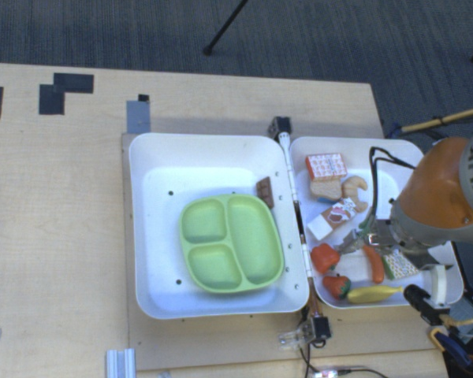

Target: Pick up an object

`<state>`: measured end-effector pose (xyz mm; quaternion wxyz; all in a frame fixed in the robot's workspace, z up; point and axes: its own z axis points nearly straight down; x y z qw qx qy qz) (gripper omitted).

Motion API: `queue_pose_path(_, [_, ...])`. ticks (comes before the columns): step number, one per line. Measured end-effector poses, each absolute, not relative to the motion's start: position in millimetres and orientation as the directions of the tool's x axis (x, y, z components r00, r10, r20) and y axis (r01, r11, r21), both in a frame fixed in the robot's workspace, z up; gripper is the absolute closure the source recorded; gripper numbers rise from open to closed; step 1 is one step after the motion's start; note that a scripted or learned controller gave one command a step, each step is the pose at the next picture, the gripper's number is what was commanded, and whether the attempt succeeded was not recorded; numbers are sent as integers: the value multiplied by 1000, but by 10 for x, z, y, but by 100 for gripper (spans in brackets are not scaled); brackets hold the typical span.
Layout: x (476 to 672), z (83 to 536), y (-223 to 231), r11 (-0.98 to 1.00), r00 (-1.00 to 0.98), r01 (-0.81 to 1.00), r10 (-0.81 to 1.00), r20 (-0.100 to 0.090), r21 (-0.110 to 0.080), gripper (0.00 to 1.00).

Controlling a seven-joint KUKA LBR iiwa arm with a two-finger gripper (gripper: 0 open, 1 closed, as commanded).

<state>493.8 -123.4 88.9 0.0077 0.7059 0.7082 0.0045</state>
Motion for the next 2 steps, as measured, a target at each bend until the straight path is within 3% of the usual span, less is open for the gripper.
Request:
queue_pose_path(1, [4942,982,-1227,3,-3,1000,1000,-2,16,100])
queue_pose_path(2, [4878,1849,-651,5,-5,1000,1000,1,3,100])
